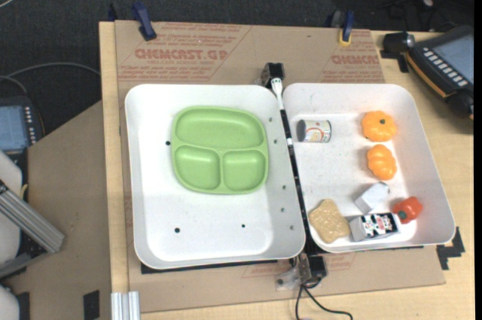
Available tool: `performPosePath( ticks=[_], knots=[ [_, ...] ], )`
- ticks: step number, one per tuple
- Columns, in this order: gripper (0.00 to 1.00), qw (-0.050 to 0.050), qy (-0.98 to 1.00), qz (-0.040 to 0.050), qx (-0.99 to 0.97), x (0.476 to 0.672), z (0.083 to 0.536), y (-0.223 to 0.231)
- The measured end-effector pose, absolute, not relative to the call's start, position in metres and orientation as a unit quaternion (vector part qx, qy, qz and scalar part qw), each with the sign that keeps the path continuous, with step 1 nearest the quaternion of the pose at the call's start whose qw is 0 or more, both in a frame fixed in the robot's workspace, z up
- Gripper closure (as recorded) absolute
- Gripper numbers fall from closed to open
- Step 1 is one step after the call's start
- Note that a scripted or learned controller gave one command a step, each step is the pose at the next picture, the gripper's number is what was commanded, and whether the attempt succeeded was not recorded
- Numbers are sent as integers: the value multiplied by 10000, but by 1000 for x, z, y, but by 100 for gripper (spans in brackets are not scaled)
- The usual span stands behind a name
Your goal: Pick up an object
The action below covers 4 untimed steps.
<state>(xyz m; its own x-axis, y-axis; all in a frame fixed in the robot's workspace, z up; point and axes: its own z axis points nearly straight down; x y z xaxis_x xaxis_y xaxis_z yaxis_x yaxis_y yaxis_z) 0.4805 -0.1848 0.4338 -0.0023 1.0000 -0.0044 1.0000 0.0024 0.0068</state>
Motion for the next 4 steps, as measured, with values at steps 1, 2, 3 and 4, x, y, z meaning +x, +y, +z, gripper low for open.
performPosePath(
  ticks=[1, 2, 3, 4],
  knots=[
    [100, -9, 7062, -9, 7080, 479, 404, -212],
    [100, -20, 7077, -7, 7065, 479, 340, -187],
    [100, -36, 7082, -12, 7060, 479, 267, -155],
    [100, -17, 7081, -2, 7061, 479, 257, -129]
  ],
)
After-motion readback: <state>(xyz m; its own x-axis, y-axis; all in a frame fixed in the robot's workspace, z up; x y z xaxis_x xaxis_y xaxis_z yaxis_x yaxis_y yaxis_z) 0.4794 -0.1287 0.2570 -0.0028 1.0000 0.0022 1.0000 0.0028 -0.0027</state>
